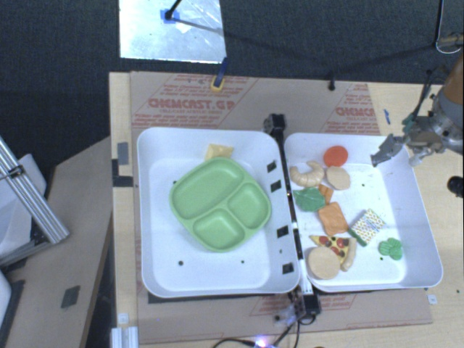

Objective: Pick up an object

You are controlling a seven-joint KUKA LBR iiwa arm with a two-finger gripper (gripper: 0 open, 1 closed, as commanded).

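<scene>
Two white bins (156,194) on tan bench (87,194) — dark floor (58,49) beyond

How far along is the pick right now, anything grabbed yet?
Done: nothing looks lifted; the toy food, such as the croissant and pizza slice, lies in the right bin. In hand: the gripper hangs over that bin's upper right corner with nothing seen between its fingers. Left: descend onto an item, close and raise it. The green tray sits in the left bin.
</scene>
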